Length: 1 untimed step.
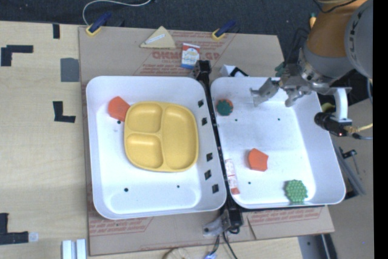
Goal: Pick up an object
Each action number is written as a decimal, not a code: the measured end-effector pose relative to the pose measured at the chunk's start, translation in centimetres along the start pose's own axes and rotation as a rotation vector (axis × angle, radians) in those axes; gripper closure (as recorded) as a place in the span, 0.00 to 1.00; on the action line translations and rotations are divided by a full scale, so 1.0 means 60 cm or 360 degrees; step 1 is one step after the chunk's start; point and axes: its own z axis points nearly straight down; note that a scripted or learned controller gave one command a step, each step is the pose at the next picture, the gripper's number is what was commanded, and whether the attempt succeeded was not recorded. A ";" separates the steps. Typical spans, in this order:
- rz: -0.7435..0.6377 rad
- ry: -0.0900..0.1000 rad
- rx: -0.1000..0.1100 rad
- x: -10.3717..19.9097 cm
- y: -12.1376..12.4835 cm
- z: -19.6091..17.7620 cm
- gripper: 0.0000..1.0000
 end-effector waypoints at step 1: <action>0.0004 0.0001 0.0006 -0.001 -0.149 0.121 0.00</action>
